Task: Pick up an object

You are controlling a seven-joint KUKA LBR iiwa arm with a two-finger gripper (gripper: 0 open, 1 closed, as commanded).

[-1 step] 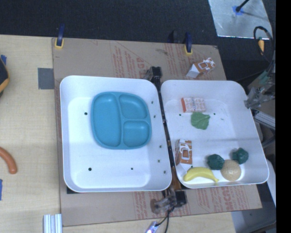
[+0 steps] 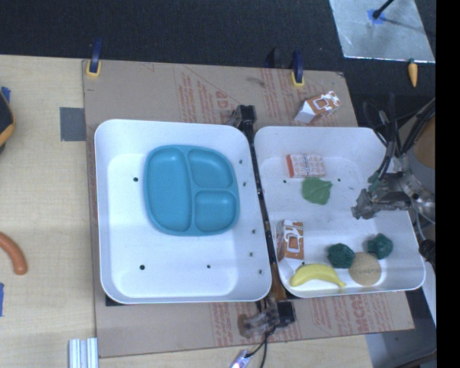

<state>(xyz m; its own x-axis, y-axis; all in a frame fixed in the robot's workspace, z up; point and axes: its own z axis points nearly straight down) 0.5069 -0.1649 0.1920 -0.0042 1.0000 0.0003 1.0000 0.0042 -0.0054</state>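
Observation:
The right bin holds a green lump, a small orange-and-white carton lying flat, a second carton, a yellow banana, two dark green pieces and a tan round piece. My gripper hangs over the right side of this bin, above and just left of the upper dark green piece, to the right of the green lump. I see nothing between its fingers.
The left bin carries a blue divided plate. Another small carton lies on the cardboard behind the right bin. A sausage rests on the bench at far left. Cables hang by the arm at right.

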